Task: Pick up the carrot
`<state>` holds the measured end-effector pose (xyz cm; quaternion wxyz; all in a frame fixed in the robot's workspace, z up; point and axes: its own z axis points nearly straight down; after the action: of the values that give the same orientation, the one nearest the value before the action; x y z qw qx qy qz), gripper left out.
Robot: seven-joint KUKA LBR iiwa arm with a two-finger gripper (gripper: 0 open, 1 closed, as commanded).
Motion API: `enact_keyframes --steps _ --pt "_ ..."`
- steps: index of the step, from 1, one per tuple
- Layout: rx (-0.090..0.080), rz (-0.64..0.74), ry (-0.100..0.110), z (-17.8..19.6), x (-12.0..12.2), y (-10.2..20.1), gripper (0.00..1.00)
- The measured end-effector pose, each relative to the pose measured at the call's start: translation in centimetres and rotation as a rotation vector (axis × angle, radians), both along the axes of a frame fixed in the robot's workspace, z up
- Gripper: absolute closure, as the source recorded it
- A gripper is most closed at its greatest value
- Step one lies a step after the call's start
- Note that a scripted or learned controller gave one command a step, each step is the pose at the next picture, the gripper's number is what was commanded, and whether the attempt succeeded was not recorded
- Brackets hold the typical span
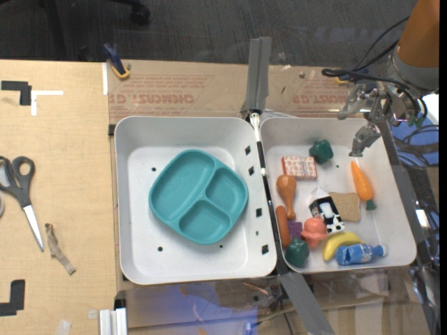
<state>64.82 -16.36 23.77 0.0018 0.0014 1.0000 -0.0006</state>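
In the right white bin (398, 187), at about three o'clock by its far wall, the small orange toy carrot with a green end (361, 181) is lying flat, apart from the other toys. The metal jaws (364, 139) are hanging just above its top end, at twelve o'clock from it; I cannot tell how they are standing. The carrot is looking light, hard and a bit slippery. Squeezing its fat middle, across the short way, is seeming best.

Two bins (129, 208), one plate (199, 196), one carrot (361, 181).
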Motion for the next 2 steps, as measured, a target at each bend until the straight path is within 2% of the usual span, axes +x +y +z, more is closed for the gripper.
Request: enact_keyframes --steps 1,2 --pt "0.001 -0.082 0.0 -5.5 -2.4 -3.8 0.0" --pt "0.0 -0.113 -0.001 -14.4 -1.9 -5.8 0.0"
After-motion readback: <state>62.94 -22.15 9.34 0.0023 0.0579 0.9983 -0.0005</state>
